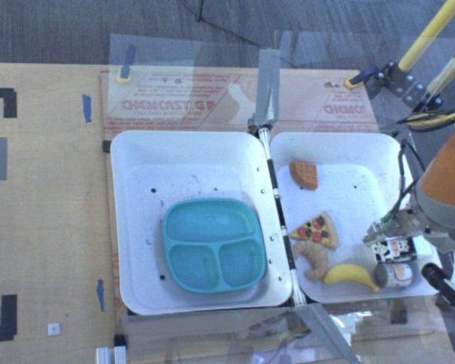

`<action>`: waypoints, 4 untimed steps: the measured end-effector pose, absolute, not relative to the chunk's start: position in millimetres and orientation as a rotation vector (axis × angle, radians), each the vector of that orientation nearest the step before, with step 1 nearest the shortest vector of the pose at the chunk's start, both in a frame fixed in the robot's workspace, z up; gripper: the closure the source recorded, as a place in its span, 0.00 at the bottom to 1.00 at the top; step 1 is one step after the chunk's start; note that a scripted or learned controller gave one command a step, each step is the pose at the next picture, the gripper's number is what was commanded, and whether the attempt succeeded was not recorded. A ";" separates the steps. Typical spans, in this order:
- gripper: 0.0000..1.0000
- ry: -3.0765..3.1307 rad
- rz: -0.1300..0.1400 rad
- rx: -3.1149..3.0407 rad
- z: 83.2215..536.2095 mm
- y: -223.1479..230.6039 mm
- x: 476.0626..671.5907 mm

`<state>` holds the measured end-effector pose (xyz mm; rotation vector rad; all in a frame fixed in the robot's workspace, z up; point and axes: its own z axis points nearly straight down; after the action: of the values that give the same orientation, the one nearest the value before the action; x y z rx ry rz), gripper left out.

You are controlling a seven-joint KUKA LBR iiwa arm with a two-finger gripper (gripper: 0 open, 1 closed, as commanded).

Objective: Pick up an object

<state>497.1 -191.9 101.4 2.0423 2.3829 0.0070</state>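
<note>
a pale wooden bench (pixel 45 226) with black corner marks and strips of blue tape carries two shallow white bins side by side, and grey carpet (pixel 76 6) runs beyond its far edge. the left bin (pixel 136 173) holds one teal divided tray (pixel 212 244) with three compartments. the right bin (pixel 349 158) holds four toy foods: one orange waffle piece (pixel 304 175) near its far left corner, one pizza slice (pixel 315 230) against the left wall, one tan croissant-like piece (pixel 312 261) touching the slice's near side, and one yellow banana (pixel 350 274) along the near wall, just beside the tan piece. the grey arm, one orange band (pixel 447 173) above its wrist, reaches in from the right, and its gripper (pixel 394 252) sits low at the near right corner of the right bin, just right of the banana's tip. whether it is wide, narrow or closed on anything i cannot tell, as the tips are a blur of small parts
</note>
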 end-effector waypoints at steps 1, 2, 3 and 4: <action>1.00 2.107 0.001 2.329 150.9 -132.9 545.0; 0.00 2.107 0.000 2.329 150.9 -132.8 545.0; 0.00 2.180 0.013 2.248 90.1 -96.7 512.3; 1.00 2.165 0.022 2.249 104.4 -100.9 515.1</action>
<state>515.1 -100.9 104.4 2.2489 2.1647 0.0221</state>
